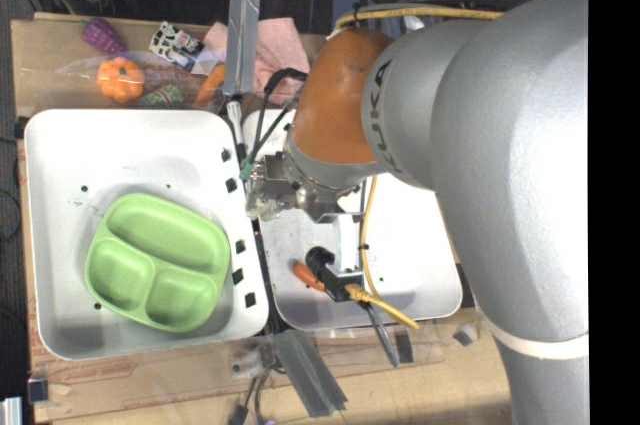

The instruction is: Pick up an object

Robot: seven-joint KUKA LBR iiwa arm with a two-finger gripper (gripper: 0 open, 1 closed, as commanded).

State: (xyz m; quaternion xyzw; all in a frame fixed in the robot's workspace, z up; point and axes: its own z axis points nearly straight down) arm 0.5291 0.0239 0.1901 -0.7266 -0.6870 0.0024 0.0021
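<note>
Two white bins sat side by side; a green divided plate lay in the left one. Over the right bin the gripper hung, its state hidden from me. Risk, I judged: closing on nothing

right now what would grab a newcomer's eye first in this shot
The big grey arm with its orange band fills the right side, reaching over the right bin. Next comes the green divided plate lying in the left bin. A small orange pumpkin sits on the bench behind the left bin.
</note>
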